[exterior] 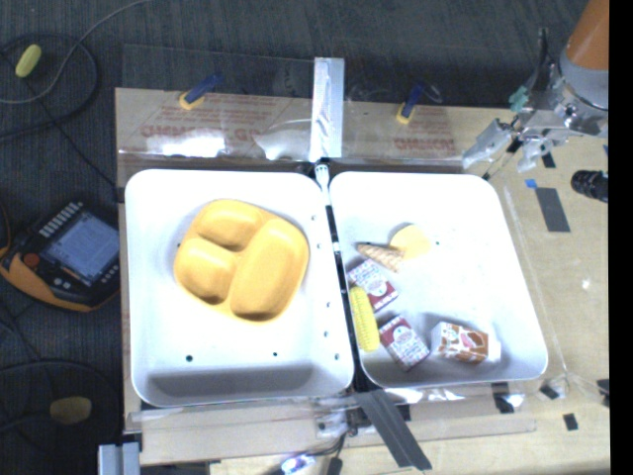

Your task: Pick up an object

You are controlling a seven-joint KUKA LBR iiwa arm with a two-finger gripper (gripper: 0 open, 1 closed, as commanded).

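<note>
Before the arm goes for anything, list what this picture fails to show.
- Gripper: too small and blurred in the camera view to tell how its fingers stand.
- Arm: cut off by the top right corner.
- Small cartons: print too small to read.
- Ice cream cone: its scoop end lies under the yellow piece.
- Corn cob: pressed to the right bin's wall, far side hidden.

Robotics lab setup. Wooden counter (584, 305) on dark carpet (59, 127), two white bins (148, 364) mounted side by side with clamps (201, 90) at the back edge. Handheld control pendant (64, 255) lies on the floor at left, cables (119, 18) trailing across the carpet. Tape marks (550, 209) on the counter.
</note>
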